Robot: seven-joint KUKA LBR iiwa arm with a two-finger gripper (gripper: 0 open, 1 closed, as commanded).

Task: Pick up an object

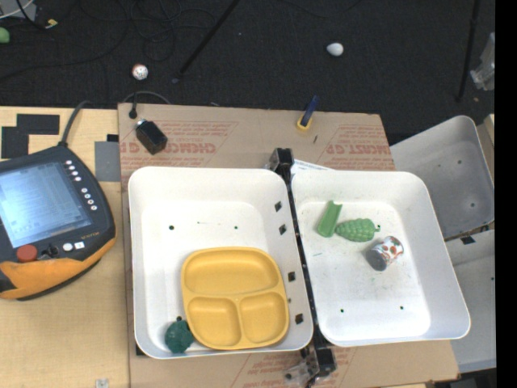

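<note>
Green bar (329, 218) lies lengthwise near-to-far in right bin (440, 318)

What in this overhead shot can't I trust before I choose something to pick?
- Small can, right bin: too small to read its label.
- Dark green lump, left bin: tucked against the yellow divided tray; shape blurred, touching or apart unclear.
- Bumpy green toy and green block: touching or merely close, unclear.
- Handheld screen: cut off by the left edge.

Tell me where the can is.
The can lies in the right bin, toward its right side, just below and right of the bumpy green toy.
</note>
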